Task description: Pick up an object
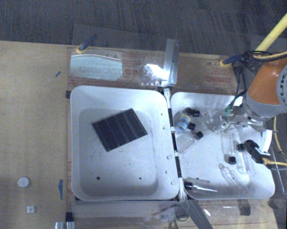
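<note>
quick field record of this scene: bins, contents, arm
left bin: one dark ribbed sheet, lying flat, skewed to the walls
right bin: scattered clear bottles with black caps; a blue-and-yellow round item among them
arm: reaches in from the right
gripper: over the right bin's far right part
task state: no object visibly lifted

Before me a tan wooden bench (29, 130) bears a shallow white plastic bin on the left (72, 142) and its twin on the right (212, 167), touching along one edge, with an upright grey metal bracket (171, 60) just behind that seam. Behind the left bin I see a pale clear plastic sheet (95, 67) and a blue-handled clamp (87, 42), and beyond them dark grey carpet (138, 12). Well apart on the bare wood lie a small grey round disc (23, 182), a tiny pale square piece (30, 209) and a short blue strip (60, 188).
</note>
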`<state>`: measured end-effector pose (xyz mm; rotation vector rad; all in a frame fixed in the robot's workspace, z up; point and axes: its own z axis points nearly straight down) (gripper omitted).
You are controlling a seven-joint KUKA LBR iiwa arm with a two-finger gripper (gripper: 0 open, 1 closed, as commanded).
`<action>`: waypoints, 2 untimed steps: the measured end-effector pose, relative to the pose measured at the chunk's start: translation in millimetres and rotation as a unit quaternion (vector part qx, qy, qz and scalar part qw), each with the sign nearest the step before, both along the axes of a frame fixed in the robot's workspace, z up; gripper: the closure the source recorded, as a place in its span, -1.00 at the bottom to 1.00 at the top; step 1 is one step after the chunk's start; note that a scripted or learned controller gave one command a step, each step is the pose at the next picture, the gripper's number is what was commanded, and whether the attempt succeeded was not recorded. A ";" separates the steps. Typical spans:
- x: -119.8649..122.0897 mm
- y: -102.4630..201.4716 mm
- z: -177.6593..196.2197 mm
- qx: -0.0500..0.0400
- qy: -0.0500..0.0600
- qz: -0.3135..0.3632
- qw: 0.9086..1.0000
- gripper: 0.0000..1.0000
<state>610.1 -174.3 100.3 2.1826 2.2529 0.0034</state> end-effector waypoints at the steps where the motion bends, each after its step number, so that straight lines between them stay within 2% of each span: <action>1: 57.5 66.6 37.1 0.000 0.001 -0.038 0.999 1.00; 2: 57.4 66.4 36.9 0.000 0.002 -0.038 0.999 -1.00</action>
